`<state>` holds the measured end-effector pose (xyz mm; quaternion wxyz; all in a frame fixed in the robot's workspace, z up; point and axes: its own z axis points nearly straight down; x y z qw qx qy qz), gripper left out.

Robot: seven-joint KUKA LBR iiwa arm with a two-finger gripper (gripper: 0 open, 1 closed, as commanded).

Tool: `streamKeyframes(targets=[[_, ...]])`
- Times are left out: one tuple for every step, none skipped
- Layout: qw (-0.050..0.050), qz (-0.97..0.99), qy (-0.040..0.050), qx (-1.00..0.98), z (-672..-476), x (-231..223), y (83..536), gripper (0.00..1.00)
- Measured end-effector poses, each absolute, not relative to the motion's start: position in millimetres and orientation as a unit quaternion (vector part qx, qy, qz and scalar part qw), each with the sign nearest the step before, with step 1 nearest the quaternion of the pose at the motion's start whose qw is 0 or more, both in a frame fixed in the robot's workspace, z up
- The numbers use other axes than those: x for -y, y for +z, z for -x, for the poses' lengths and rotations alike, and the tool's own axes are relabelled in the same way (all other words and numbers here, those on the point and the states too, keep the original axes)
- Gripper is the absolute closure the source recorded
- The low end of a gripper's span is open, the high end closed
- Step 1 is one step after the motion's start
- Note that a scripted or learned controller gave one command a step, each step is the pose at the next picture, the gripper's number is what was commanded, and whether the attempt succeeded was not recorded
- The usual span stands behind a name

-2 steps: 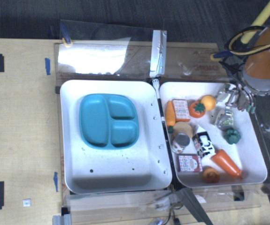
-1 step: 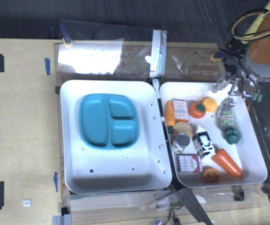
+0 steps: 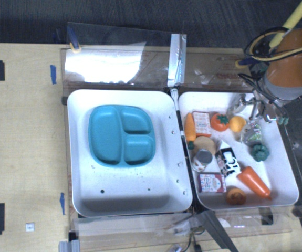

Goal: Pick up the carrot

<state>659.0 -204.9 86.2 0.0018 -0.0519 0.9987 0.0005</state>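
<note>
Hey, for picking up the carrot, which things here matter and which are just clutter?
Job: carrot, gripper, right bin.

Clutter: blue divided plate in the left bin, tomato, yellow fruit, broccoli, two small red boxes.

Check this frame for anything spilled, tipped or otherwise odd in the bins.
Nothing looks spilled or damaged. The right bin is crowded: the carrot lies on its side near the front right corner, beside other toy foods. The blue divided plate sits flat in the left bin.
</note>
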Motion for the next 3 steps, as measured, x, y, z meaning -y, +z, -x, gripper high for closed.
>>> streamKeyframes(targets=[[0.006, -0.128, -0.0006, -0.992, -668.2, 224, 152, 0.0], [0.002, 0.017, 0.0005, -1.0, -650.3, 221, 86, 0.0], [0.006, -0.081, -0.0004, -0.997, -669.1, 223, 149, 0.0]])
